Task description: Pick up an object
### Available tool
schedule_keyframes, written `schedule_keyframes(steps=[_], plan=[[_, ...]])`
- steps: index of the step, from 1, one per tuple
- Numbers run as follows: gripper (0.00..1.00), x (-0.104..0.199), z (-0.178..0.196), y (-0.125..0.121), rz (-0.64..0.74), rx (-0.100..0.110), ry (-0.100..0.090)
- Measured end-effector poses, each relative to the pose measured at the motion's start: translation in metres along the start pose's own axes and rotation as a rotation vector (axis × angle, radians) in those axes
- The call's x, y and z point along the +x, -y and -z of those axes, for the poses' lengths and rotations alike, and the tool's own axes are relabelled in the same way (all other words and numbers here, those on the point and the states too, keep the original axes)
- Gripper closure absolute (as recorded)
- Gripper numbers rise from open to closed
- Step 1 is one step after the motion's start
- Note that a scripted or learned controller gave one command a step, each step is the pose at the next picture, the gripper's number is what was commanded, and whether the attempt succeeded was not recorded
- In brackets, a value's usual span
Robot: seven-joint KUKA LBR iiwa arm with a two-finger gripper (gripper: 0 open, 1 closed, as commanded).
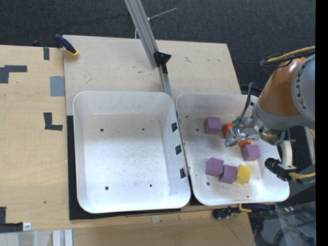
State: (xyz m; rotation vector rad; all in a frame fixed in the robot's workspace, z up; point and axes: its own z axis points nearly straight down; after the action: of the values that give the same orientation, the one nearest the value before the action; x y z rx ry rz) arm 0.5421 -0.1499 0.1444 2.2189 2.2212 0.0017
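Two shallow white bins sit side by side on the wooden surface (118,65). The left bin (82,137) holds only dark specks and a few small holes in its floor. The right bin (202,191) carries the loose pieces: a purple cube (212,125) near its upper middle, two purple cubes touching each other lower down, one (214,166) to the left and one (228,174) to the right, and a yellow block (244,174) just beside the latter. Another purple cube (250,151) lies toward the right wall with an orange piece (246,143) at its upper edge. The end effector (237,135) reaches down into this bin just beside another orange piece (226,129); whether it is parted or closed, and whether it grips anything, I cannot tell.
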Motion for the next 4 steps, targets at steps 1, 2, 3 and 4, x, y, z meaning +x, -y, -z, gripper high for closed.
schedule_keyframes(steps=[1, 2, 3, 4], plan=[[1.0, 0.008, 0.059, 0.002, 0.001, -0.003, 0.0], [1.0, 0.009, 0.122, -0.002, 0.001, -0.003, 0.001], [1.0, 0.067, 0.117, -0.022, 0.006, 0.003, -0.002], [1.0, 0.124, 0.116, -0.047, 0.007, 0.003, -0.002]])
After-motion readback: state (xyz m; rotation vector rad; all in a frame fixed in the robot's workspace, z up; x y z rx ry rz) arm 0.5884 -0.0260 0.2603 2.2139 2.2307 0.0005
